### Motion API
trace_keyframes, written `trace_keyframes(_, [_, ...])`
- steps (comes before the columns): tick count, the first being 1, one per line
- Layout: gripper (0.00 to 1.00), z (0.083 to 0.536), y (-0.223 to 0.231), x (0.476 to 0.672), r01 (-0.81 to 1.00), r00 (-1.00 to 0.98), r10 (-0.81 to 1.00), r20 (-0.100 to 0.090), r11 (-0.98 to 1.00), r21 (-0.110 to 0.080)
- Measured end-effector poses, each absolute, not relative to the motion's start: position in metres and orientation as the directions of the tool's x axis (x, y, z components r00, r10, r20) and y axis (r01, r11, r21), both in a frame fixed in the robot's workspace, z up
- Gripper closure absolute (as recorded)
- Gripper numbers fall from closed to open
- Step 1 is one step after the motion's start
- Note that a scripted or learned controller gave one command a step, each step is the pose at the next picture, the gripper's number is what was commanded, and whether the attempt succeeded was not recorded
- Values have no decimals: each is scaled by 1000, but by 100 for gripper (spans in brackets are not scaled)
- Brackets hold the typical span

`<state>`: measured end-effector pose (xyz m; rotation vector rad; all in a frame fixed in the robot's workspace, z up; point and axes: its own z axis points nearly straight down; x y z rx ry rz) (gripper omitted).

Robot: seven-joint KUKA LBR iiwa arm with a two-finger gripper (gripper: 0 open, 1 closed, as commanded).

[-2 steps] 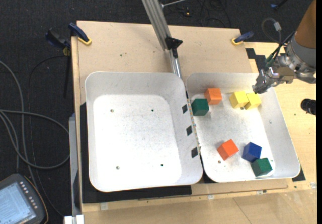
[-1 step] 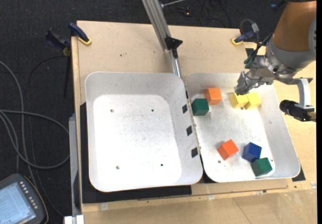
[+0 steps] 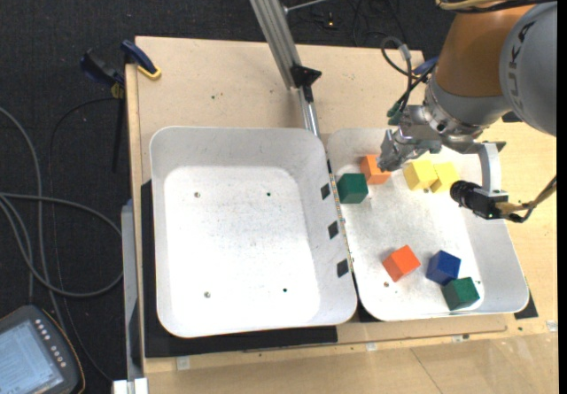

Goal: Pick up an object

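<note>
We note two white bins side by side on the surface [image 3: 221,73]. The left bin [image 3: 177,153] fills the centre-left of the frame; the right bin [image 3: 496,268] sits centre-right and carries all the loose blocks. We judge the blocks are gathered there as the picking stock, with the other bin kept as a drop place.

Blocks in the right bin: a green block [image 3: 352,188] near the bins' shared edge; a small orange block [image 3: 373,172] just to its right; a yellow block [image 3: 427,175] further right; lower down, an orange cube [image 3: 400,261], a blue cube [image 3: 443,266] and a dark green cube [image 3: 461,292], these last two touching or nearly so.

The arm comes in from the upper right, wrist bent downward. The end effector [image 3: 391,154] hangs low over the upper part of the right bin, its tip just above and right of the small orange block, between that block and the yellow one. We take the small orange block as the likely target, being nearest the tip.

Whether the end effector is released or clenched, we cannot tell: the wrist body hides it. No block shows between its tips, so we record no grasp.
</note>
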<state>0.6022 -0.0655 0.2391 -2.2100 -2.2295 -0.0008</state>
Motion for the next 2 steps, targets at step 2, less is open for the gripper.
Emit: trace_keyframes(2, [100,241,55,607,1000,-9,1000,2,9,1])
